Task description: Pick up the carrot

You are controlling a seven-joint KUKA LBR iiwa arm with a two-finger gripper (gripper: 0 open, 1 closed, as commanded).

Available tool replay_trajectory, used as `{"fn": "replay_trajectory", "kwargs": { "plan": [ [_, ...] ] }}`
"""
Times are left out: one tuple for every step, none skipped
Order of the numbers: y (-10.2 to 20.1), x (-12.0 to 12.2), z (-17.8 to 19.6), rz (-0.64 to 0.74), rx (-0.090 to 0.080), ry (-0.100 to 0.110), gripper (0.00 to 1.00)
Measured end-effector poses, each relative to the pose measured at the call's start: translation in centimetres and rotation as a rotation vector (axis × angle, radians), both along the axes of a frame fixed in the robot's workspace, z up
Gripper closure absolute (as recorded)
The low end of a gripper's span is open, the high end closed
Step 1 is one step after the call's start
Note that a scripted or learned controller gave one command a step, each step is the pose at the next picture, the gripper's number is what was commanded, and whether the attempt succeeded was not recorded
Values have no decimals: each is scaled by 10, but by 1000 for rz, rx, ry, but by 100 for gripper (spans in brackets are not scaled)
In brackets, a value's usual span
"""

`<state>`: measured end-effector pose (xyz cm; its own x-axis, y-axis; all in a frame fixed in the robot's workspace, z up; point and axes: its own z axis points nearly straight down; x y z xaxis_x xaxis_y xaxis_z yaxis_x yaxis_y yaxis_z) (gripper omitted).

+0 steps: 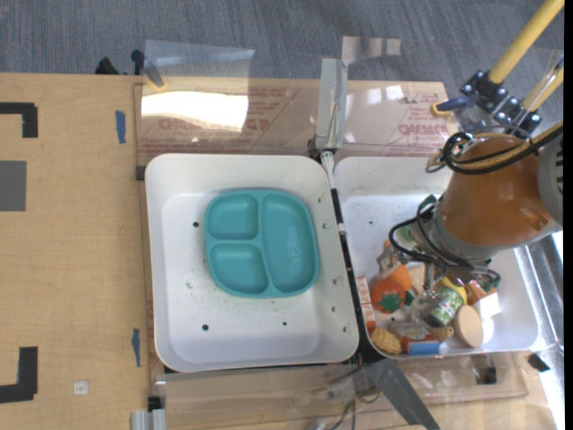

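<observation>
At the near edge of the right bin (510,334), small toy foods lie heaped. The carrot (391,290) sits at the pile's left side, just beside the pincer (428,287), whose state I cannot tell. In the left bin (170,267) rests a teal divided plate (262,243).

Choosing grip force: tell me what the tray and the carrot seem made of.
Tray: likely moulded plastic, teal, smooth with a soft sheen, three rounded compartments. Carrot: probably a plastic toy, uniform bright orange with a green tip; partly hidden by the arm, so uncertain.
</observation>
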<state>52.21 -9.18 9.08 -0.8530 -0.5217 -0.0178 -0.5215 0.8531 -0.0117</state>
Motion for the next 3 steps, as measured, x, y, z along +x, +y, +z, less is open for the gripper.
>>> {"fn": "replay_trajectory", "kwargs": {
  "plan": [
    [-2,5,14,-3,-3,-16,100],
    [32,-28,156,-224,5,3,100],
    [-51,14,306,-194,0,4,100]
  ]
}}
